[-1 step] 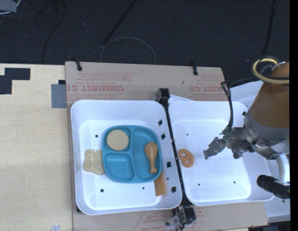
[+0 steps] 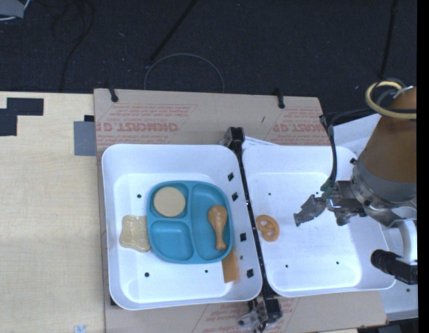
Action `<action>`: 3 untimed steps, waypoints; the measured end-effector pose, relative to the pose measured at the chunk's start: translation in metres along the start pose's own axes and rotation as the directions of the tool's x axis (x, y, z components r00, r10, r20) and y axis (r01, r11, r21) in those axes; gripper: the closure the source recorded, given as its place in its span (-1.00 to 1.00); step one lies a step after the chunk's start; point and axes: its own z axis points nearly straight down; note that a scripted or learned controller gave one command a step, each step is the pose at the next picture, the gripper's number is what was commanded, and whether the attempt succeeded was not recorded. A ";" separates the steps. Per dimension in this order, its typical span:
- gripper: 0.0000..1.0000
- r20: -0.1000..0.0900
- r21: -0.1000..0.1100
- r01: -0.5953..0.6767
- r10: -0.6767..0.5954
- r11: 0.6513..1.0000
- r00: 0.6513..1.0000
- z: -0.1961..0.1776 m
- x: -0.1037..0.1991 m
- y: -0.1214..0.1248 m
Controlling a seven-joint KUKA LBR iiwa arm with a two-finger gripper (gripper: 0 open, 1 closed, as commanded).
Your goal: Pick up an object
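Pretzel [image 2: 267,227] lies loose at the left edge of the right bin [image 2: 318,283], untouched.

The gripper [image 2: 305,214] hovers at the pretzel's three o'clock, near but apart from it; whether its claw is spread or pressed together cannot be told here. At the pretzel's nine o'clock, in the left bin [image 2: 124,179], sits a blue divided tray [image 2: 178,245] holding a round cracker [image 2: 168,201] and a drumstick [image 2: 218,226]. A pale bread slice [image 2: 134,233] touches the tray's nine o'clock edge, and a brown strip [image 2: 230,268] lies at its five o'clock.
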 end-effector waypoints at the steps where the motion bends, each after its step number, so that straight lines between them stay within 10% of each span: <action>1: -1.00 -0.001 0.004 -0.001 0.001 1.000 1.000 0.044 -0.004 -0.001; 3: -1.00 -0.001 0.003 -0.001 0.001 1.000 1.000 0.135 0.000 0.005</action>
